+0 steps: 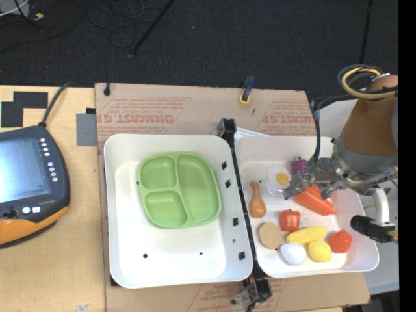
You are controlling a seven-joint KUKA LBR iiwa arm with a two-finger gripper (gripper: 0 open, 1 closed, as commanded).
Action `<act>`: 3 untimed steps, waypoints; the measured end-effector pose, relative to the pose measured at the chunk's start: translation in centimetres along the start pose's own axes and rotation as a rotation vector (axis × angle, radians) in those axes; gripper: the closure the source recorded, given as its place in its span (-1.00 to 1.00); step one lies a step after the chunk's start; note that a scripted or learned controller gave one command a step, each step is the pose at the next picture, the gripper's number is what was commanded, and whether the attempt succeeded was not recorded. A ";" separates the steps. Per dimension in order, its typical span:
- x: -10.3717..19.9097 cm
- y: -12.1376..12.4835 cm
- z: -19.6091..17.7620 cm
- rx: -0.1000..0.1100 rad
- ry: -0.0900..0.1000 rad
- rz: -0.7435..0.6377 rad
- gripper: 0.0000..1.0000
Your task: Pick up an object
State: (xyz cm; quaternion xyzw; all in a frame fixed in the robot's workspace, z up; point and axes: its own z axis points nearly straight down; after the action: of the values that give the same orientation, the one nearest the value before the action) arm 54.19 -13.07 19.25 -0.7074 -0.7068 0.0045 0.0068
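Observation:
The right bin (364, 262) holds several toy foods. My gripper (303, 184) hangs low over its middle, reaching in from the right. Its tip is right at the upper left end of an orange carrot (316, 201). A purple piece (299, 168) and a fried egg (281, 178) lie just left of and behind the gripper. Nearer the front lie a red pepper (290, 220), a corn cob (307, 234), a lemon (319, 251), a white egg (292, 254) and a red tomato (339, 241). A drumstick (257, 200) and a tan round piece (268, 234) lie by the left wall.
The left bin (123, 239) bears a green divided plate (179, 190). A black divider rail (235, 200) runs between the bins. A tablet pendant (29, 181) lies on the bench at the far left. A blue and yellow clamp (246, 91) sits on the cardboard behind.

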 end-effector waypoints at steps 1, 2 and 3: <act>0.0 0.3 -0.6 -0.012 -0.002 -0.002 -1.00; 0.4 0.8 5.7 -0.006 -0.001 -0.003 -1.00; 0.6 0.9 10.7 -0.012 -0.003 -0.002 -1.00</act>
State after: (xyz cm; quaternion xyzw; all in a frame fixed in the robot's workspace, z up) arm 54.89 -12.47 8.54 -0.7066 -0.7076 0.0013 0.0017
